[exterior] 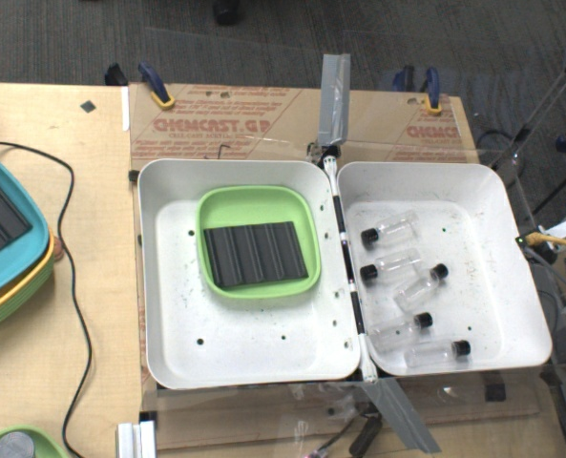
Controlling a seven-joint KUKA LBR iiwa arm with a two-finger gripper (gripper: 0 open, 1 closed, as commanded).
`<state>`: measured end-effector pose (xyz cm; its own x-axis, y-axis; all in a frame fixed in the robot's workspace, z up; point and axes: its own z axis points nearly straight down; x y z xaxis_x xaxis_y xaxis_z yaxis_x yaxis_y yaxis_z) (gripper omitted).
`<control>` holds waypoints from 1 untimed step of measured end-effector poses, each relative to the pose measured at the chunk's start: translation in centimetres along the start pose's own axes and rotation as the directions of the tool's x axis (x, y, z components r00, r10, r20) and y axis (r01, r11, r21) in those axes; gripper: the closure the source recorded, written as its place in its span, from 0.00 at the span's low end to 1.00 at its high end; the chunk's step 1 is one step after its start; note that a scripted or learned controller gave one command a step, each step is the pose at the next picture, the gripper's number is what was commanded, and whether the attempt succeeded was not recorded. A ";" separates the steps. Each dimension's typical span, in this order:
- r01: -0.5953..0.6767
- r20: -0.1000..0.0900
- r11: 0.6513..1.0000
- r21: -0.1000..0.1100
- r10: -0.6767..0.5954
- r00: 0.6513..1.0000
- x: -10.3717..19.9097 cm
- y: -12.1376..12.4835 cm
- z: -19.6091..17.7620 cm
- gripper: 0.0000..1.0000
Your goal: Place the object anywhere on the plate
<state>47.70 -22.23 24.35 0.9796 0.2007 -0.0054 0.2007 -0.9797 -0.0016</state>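
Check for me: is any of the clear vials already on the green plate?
No, the green plate in the left bin carries a dark ribbed insert, while the vials all lie in the right bin.

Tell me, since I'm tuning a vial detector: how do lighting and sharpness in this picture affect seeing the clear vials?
In the camera view, lighting is even and soft with faint shadows; the clear vials nearly vanish against the white right bin, leaving mostly their black caps readable; the green plate with its dark ribbed insert contrasts strongly; the image is slightly soft overall.
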 end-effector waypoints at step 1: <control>-0.002 0.001 1.000 0.001 0.002 1.000 0.0 -0.1 0.6 0.00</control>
